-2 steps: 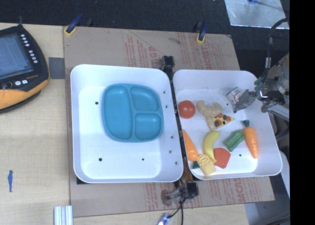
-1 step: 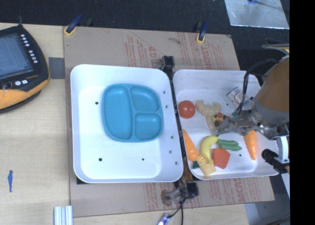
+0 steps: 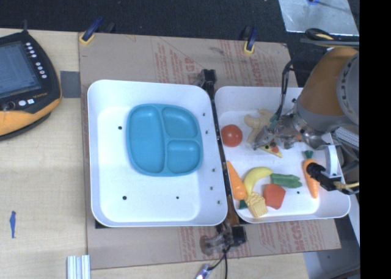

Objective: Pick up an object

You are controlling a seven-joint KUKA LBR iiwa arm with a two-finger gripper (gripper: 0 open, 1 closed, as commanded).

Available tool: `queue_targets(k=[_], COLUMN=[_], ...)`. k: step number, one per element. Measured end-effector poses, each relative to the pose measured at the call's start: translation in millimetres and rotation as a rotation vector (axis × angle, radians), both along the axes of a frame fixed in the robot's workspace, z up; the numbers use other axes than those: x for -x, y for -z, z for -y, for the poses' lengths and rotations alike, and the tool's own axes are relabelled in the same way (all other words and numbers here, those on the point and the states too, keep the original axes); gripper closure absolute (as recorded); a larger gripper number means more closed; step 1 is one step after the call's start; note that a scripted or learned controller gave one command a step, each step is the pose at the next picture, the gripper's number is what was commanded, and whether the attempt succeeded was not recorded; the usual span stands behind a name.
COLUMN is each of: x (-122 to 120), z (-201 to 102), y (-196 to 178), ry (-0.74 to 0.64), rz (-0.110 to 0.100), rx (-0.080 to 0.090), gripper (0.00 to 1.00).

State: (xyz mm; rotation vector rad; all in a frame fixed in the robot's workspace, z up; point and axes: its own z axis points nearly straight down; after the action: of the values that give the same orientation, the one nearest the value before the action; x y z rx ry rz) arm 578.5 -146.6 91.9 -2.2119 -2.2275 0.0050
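Toys fill the right bin [image 3: 342, 210]: two carrots [image 3: 235, 180], one banana [image 3: 256, 176], one tomato [image 3: 231, 135].

bench [image 3: 43, 174] — cardboard sheet [image 3: 153, 58] | two white bins [image 3: 104, 149] — pendant [image 3: 21, 85]

Arm [image 3: 327, 91] reaching from right, claw [image 3: 269, 138] lowered
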Motion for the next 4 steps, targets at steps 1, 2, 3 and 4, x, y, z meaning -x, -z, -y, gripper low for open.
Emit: queue_targets(k=[1, 2, 3, 4], x=[0, 0, 0, 0], z=[2, 2, 2, 2], y=[-10, -10, -20, -20], ry=[-0.001, -0.001, -0.002, -0.003], rz=[-0.002, -0.002, -0.003, -0.003], rx=[0.001, 0.002, 0.003, 0.003], gripper=[1.00, 0.00, 1.00, 0.00])
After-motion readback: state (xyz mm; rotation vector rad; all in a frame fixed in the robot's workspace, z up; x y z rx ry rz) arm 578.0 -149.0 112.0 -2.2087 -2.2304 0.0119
